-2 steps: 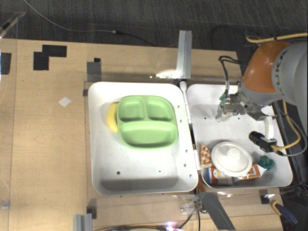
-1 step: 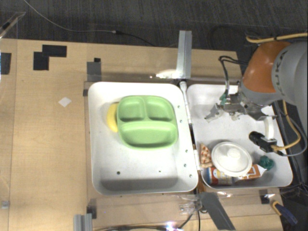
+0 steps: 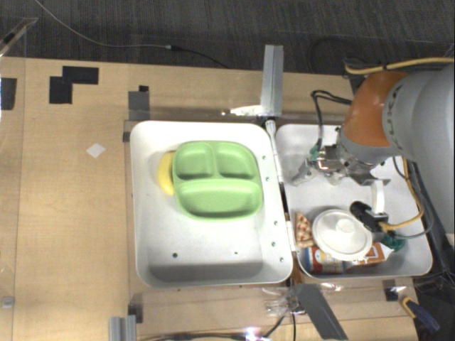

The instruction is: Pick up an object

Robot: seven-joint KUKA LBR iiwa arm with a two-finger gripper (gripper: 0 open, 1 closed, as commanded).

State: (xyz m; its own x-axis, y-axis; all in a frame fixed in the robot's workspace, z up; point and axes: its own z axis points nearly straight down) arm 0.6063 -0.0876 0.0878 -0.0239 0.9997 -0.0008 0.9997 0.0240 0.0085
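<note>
The jaws hang under the arm (image 3: 419,112), beyond the bowl (image 3: 343,233) and apart from it. The wrist hides them from above, so I cannot tell whether they are parted or closed, and nothing is seen held. The bowl looks the likeliest thing to take. It is white and round with a small raised centre, and it sits in the right bin (image 3: 298,144), in the half nearer the camera. I judge it light and stiff, probably hard plastic or ceramic, with a smooth, slick surface that gives a pinch little friction. Its breadth may be more than the jaws can span, so the better hold would be on the rim, one jaw inside and one outside, or on the raised centre if that proves to be a knob. A glancing touch would more likely push it aside than lift it. A speckled packet (image 3: 303,227) lies just left of the bowl, touching or nearly so. A flat box (image 3: 334,261) lies partly under the bowl's near edge, which may leave the bowl tilted and ready to rock. A small green thing (image 3: 395,244) lies just right of it, too small to name. Well left of the bowl, in the left bin (image 3: 206,261), a green tray (image 3: 215,178) covers part of a yellow thing (image 3: 165,174). Both bins stand on the worktop (image 3: 71,212).
</note>
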